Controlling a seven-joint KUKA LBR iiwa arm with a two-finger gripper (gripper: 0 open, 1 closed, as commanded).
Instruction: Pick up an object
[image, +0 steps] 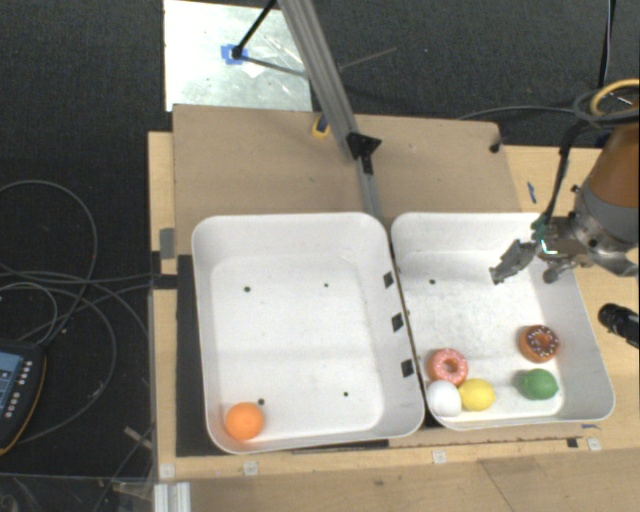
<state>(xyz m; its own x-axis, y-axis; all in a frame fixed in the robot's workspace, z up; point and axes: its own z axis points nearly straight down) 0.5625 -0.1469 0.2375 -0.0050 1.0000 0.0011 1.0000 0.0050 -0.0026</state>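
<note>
Presently the gripper (528, 262) hangs over the right bin (600, 400), upper right part, fingers spread, holding nothing. Below it, near that bin's front edge, lie a brown doughnut (539, 343), green ball (537, 384), pink doughnut (447, 366), yellow ball (477, 395) and white ball (443, 399). An orange ball (243, 421) sits in the left bin (290, 228).

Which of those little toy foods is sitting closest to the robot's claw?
The brown doughnut, in the right bin; the gripper is above it in the view, the others lie farther.
</note>
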